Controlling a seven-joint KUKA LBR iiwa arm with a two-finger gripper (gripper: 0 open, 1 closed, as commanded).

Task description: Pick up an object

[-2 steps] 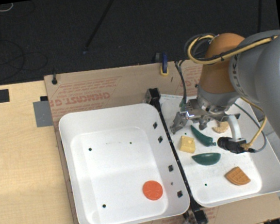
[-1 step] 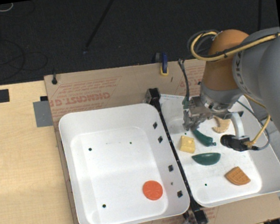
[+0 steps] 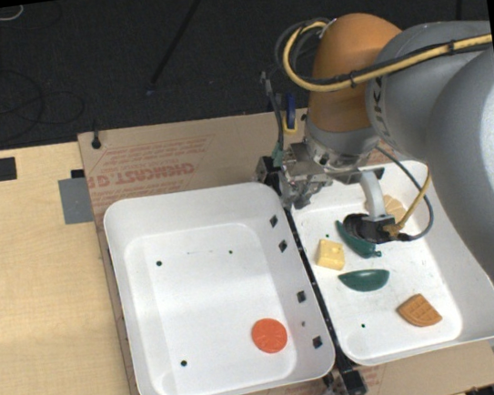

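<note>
The pincer (image 3: pixel 301 188) is seen low over the far left corner of the right bin (image 3: pixel 464 297), close against the divide where the two bin walls meet. A knock against that wall is judged the main risk, since a descent here would be met by the rim rather than by any object. A closure on nothing is also judged likely, as no object is seen beneath it.

Whether the pincer is wide or narrow cannot be told, as it is masked by the wrist hardware. Nothing is seen to be held or touched by it.

The nearest candidate, a yellow block (image 3: pixel 330 255), is found nearer the camera, beside the divide. A dark green curved piece (image 3: pixel 364 279) is placed just beside it, toward the front, and a tan wedge (image 3: pixel 418 311) is seen nearer the front wall. An orange disc (image 3: pixel 270 336) is seen in the left bin (image 3: pixel 197 291), well apart.
</note>
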